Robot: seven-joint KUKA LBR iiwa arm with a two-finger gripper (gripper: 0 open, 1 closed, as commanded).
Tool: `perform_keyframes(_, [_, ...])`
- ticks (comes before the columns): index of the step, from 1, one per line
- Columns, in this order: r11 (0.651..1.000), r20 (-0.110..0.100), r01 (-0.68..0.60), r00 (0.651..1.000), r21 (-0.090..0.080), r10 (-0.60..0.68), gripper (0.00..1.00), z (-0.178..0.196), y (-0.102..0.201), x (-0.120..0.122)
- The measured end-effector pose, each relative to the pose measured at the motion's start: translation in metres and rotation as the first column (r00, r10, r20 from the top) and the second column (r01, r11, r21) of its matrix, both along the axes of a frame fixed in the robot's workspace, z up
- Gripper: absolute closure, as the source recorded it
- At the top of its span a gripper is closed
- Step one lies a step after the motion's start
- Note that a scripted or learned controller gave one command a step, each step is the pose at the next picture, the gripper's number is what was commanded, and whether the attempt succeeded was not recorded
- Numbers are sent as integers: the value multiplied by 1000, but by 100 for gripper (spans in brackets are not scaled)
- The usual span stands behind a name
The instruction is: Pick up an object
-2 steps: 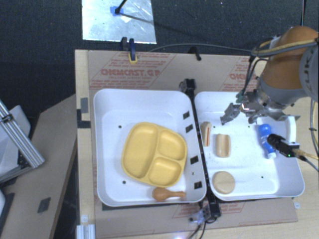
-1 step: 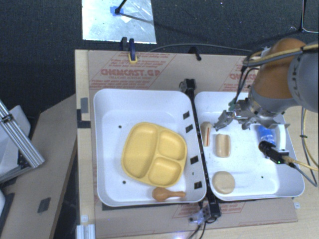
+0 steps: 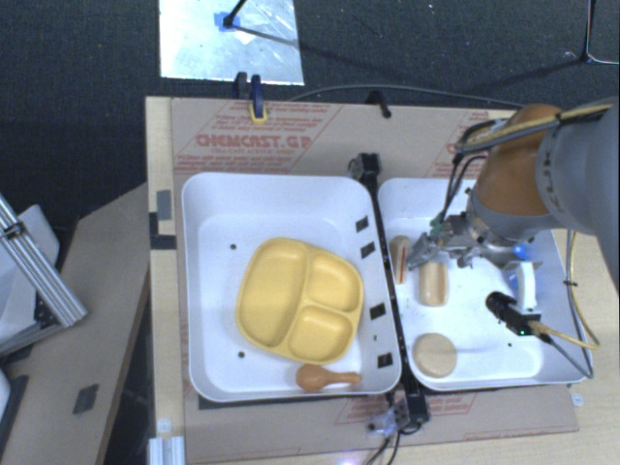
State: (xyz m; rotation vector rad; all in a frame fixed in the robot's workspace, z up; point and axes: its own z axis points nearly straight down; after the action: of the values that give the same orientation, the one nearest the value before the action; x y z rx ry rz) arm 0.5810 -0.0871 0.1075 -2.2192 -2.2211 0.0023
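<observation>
My gripper (image 3: 436, 251) hangs over the left part of the right bin (image 3: 542, 356), on the grey arm with its orange band (image 3: 513, 177). Just below it in the view lies a tan oblong piece (image 3: 432, 285), close to or touching the gripper's tip. A hot dog (image 3: 397, 257) lies along the bin's left wall, beside the gripper. A round tan disc (image 3: 436, 355) rests near the bin's front left corner.
The left bin (image 3: 208, 260) holds a yellow divided plate (image 3: 298, 298) and a tan drumstick (image 3: 325, 378) by its front wall. A black divider with clips (image 3: 383, 279) runs between the bins. Cables (image 3: 572, 337) trail off the wrist over the right bin's right side.
</observation>
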Motion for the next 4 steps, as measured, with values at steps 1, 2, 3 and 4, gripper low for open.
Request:
perform_keyframes(1, [1000,5,-1,1000,-1,1,100,13,0,1])
perform_keyframes(2, [1000,10,-2,1000,-1,2,100,77,-2,6])
perform_keyframes(3, [1000,9,-3,1000,-1,3,100,122,-2,8])
perform_keyframes(4, [1000,3,-8,1000,2,8,100,113,54,4])
